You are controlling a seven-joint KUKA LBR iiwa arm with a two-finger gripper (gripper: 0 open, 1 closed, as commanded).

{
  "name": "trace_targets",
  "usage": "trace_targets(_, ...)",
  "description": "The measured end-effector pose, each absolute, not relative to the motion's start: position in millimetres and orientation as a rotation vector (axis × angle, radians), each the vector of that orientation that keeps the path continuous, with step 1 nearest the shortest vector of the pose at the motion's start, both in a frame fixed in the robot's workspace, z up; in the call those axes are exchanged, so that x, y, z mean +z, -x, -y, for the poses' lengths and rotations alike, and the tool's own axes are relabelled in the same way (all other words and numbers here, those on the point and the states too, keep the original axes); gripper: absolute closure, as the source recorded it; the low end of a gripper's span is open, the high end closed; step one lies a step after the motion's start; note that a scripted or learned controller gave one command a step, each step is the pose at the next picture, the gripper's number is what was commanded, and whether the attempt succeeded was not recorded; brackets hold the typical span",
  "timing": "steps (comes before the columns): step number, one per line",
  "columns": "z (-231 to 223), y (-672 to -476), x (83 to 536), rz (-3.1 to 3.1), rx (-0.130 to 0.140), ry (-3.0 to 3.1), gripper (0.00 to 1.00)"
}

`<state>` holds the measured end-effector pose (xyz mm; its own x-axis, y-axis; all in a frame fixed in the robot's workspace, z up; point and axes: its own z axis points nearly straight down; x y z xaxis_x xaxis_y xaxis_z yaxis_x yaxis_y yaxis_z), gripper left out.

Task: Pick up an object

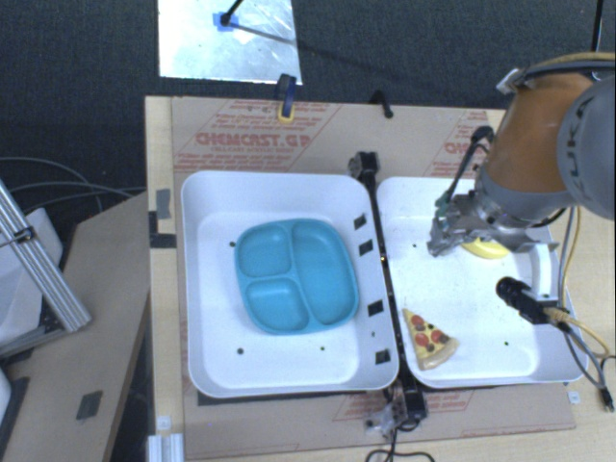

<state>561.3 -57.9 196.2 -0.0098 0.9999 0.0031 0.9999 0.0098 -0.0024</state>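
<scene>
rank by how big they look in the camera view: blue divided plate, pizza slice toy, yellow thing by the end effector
1. Blue divided plate, by far the largest, in the left bin.
2. Pizza slice toy, in the right bin.
3. Yellow object, but the end effector partly covers it, so its rank against the pizza slice is unsure.

Smooth, glossy plastic forms the white bins (289, 373) and the blue divided plate (294, 275).

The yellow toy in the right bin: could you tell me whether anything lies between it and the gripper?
Nothing visible does. The gripper sits directly beside the yellow toy in the right bin; the pizza slice lies nearer the front, well off that path.
</scene>
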Motion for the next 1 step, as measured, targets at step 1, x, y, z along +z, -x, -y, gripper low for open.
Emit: trace_targets(1, -7.2, -533.2, 183.1, 2.229, -0.001, 2.207, 1.00)
